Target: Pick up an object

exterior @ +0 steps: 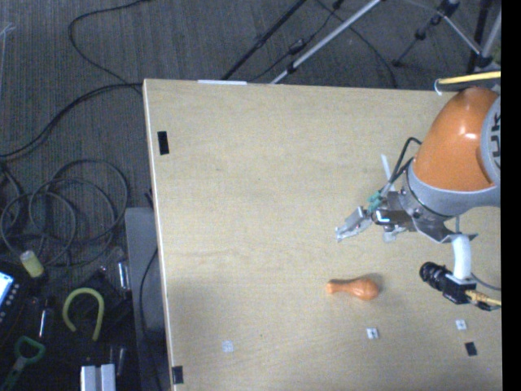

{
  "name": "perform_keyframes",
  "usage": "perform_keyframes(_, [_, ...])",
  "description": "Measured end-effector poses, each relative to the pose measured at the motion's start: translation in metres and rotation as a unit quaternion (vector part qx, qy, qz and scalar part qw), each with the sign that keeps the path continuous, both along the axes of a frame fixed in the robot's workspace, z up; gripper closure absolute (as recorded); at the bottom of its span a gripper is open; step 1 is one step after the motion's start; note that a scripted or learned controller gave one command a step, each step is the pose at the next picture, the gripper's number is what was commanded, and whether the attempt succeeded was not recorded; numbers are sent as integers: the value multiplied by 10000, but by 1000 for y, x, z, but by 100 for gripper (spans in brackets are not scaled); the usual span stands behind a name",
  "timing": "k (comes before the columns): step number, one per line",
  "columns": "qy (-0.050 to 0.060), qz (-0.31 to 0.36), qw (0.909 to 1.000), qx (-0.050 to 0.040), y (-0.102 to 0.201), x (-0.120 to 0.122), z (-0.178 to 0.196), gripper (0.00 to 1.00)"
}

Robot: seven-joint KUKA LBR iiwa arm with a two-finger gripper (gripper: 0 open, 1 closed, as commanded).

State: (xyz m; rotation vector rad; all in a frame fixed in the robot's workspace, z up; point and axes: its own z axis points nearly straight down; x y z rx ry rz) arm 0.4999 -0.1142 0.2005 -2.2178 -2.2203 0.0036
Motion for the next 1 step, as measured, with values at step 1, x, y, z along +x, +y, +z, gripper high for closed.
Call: perform_keyframes(1, [-2,948,9955,14,-19,23,-118,0])
